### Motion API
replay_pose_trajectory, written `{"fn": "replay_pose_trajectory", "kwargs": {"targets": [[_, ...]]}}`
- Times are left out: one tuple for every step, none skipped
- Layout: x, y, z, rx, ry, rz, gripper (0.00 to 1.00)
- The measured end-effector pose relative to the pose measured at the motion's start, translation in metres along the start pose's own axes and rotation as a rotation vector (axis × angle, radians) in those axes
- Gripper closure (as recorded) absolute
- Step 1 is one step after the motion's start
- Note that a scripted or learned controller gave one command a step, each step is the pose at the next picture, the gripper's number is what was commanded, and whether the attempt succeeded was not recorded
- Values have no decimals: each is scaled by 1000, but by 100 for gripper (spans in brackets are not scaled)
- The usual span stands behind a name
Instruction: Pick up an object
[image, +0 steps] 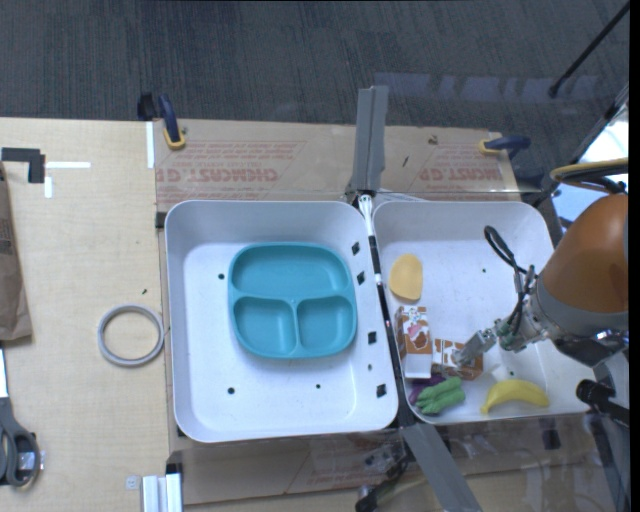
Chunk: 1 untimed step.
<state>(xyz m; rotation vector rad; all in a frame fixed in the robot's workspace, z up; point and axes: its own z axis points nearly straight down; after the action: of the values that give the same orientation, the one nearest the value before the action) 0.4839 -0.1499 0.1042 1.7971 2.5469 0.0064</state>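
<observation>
The right bin (470, 225) holds several small things. A yellow rounded piece (405, 277) lies near its left wall, and a brown and white snack packet (413, 334) lies below that. Lower still are a green toy vegetable (440, 395) and a yellow banana (515, 395). A second small packet (462, 358) lies between them. My gripper (480, 344) reaches in from the right and hangs low, right over the upper edge of this second packet. Nothing visibly hangs from it.
The left bin (195, 300) holds a teal divided plate (293, 298). A grey ring (131, 334) lies on the bench to the left. Clamps sit at the back edge. A black cable (503, 250) loops over the right bin beside the arm.
</observation>
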Motion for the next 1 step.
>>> {"fn": "replay_pose_trajectory", "kwargs": {"targets": [[-6, 9, 1, 4, 11, 85, 0]]}}
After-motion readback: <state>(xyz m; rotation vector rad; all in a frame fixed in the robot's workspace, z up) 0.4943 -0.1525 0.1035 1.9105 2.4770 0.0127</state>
